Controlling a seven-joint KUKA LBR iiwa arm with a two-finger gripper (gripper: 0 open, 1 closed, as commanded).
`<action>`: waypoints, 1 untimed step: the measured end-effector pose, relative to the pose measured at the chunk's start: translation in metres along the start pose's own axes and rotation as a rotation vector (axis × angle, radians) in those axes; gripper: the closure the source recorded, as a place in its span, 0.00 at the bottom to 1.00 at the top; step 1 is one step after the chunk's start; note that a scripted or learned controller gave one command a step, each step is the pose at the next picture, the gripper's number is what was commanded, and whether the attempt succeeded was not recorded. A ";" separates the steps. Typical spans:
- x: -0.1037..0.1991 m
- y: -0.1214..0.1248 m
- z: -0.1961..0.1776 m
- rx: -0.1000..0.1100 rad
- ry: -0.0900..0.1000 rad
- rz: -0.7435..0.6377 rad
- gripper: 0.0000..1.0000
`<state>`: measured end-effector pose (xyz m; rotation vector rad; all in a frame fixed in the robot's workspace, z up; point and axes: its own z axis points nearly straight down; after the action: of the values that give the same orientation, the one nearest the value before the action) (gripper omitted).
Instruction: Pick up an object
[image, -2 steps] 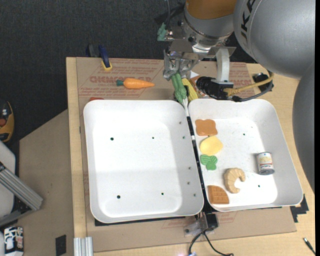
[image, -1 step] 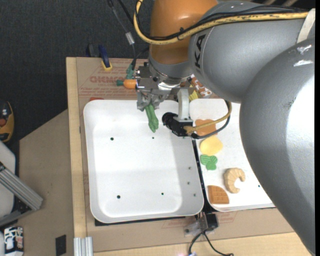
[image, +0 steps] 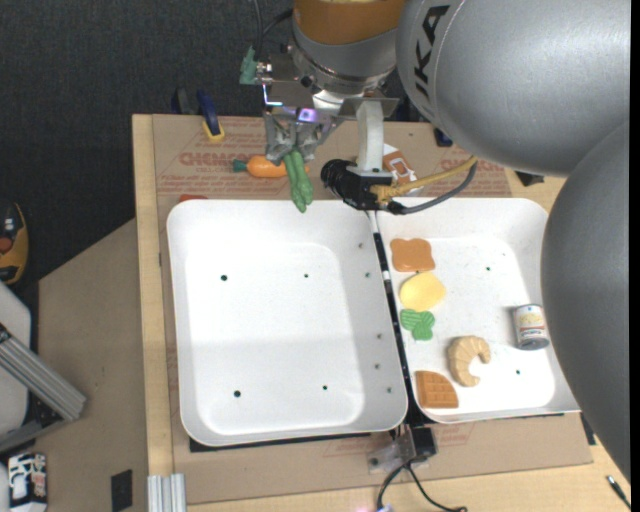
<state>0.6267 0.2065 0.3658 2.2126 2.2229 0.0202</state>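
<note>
Fingers drawn together on the upper end of a long green plastic pod. It hangs from my grip, tilted a little, with its lower tip over the far rim of the left shallow white bin. From this slant the pod looks clear of both bin and table, though I cannot be sure.

Scene, left to right:
- Blue-and-yellow clamp on the brown table beyond the left bin, apart from my fingers.
- Orange toy carrot with a green top lying on the table just behind the left bin's far rim, just left of the pod. Cannot tell whether the two touch.
- Left bin: white floor with a few dark dots.
- Right shallow white bin: down its left wall sit a flat brown toast slice, a round yellow piece, a small green leafy piece and a square brown waffle at the near edge. A tan croissant lies beside the waffle, and a small tin can sits near the right wall.

Status: grasp made and the pod appears lifted, so by my reading the pick is essentially done. What is left is keeping hold. The grip sits on one end only, so the pod could swing or slip. Nothing in the right bin is near my fingers.
</note>
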 end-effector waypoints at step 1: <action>0.020 -0.026 -0.072 0.003 0.000 0.000 1.00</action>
<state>0.5993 0.2264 0.4377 2.2144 2.2241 0.0160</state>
